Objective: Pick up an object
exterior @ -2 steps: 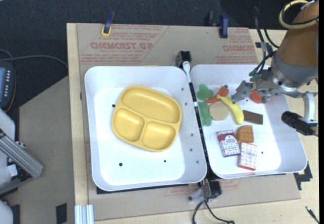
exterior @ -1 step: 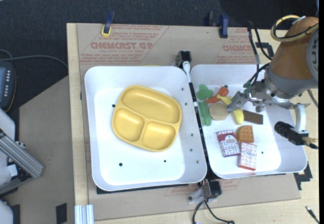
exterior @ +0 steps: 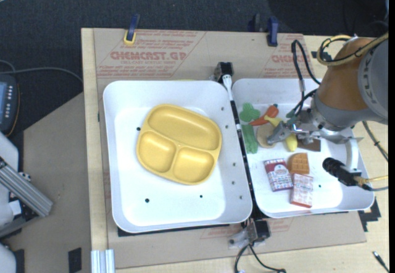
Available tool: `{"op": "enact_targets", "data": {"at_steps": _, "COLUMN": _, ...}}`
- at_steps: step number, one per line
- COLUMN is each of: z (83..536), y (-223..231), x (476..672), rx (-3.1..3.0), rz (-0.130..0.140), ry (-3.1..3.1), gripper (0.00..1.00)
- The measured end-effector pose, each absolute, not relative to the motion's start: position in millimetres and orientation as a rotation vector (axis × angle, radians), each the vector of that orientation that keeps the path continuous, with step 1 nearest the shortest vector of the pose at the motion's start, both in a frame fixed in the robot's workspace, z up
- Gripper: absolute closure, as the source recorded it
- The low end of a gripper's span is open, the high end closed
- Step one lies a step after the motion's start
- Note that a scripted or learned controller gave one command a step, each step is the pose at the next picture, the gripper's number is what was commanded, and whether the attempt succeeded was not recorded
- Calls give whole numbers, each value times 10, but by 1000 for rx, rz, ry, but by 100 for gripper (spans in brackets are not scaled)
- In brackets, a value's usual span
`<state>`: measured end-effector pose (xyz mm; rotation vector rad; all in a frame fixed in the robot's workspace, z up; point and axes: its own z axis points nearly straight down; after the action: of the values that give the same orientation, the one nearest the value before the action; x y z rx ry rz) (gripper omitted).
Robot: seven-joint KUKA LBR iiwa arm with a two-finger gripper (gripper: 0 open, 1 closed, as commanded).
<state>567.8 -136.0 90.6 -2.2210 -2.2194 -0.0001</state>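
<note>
Reaching in from the right, arm point(exterior: 349, 89) bent low over right bin point(exterior: 345, 201), fingers point(exterior: 279, 136) among toy food, grip unclear.

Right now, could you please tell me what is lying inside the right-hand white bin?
The right bin holds green toy pieces, a red packet, a waffle-like square and a pink packet. The arm and claw cover whatever lies beneath them.

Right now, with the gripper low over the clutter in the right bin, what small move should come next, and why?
Probably a short descent. The gripper hangs over the green, red and yellow toy food near the right bin's left wall, and nothing shows between its fingers, so it would have to drop further before closing.
</note>
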Motion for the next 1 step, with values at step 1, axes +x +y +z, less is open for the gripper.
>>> {"op": "enact_targets", "data": {"at_steps": 1, "z": 1035, "y": -1367, "x": 5689, "rx": -2225, "rz": -4, "ry": -2222, "gripper": 100}}
